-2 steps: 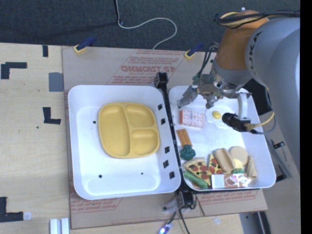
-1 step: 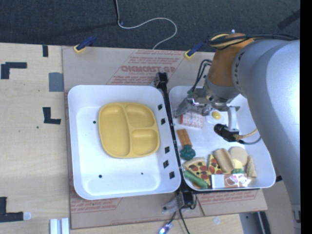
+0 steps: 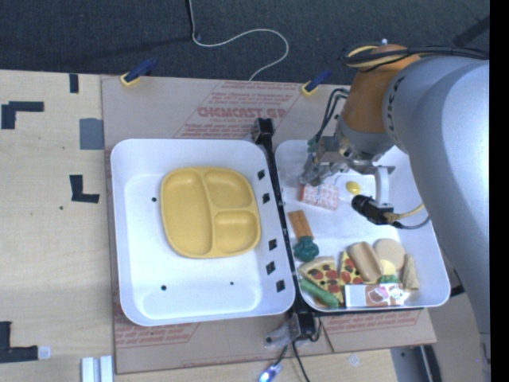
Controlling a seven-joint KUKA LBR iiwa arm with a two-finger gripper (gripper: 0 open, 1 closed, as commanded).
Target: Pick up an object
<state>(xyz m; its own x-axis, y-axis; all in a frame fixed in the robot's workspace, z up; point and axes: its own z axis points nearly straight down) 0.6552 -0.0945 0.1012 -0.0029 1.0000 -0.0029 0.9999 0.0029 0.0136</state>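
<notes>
The end effector point(image 3: 318, 175) hangs low in the far left part of the right bin point(image 3: 421, 237), its tips at or just above a small pink-and-white packet point(image 3: 321, 196). Whether its tips are spread or pressed together I cannot tell, since the wrist and its cabling cover them, and nothing can be seen pinched between them.

If the packet is the target, the step in hand looks like the final descent and closing. It lies flat, so a good grip probably means coming straight down, straddling its short side, and closing before any lift. A small yellow piece point(image 3: 352, 187) lies just to its right and could be nudged.

Room is tight to the left: the black divider point(image 3: 270, 205) between the bins runs close beside the packet, and the bin's far rim is near. An orange-brown stick point(image 3: 299, 224) and a dark green piece point(image 3: 306, 251) lie nearer the camera along that divider. The heap of toy food point(image 3: 362, 273) fills the near end. The open floor is in the middle and right of this bin. The left bin point(image 3: 135, 237) holds a yellow divided plate point(image 3: 211, 212). A straight-up lift is the safest exit.
</notes>
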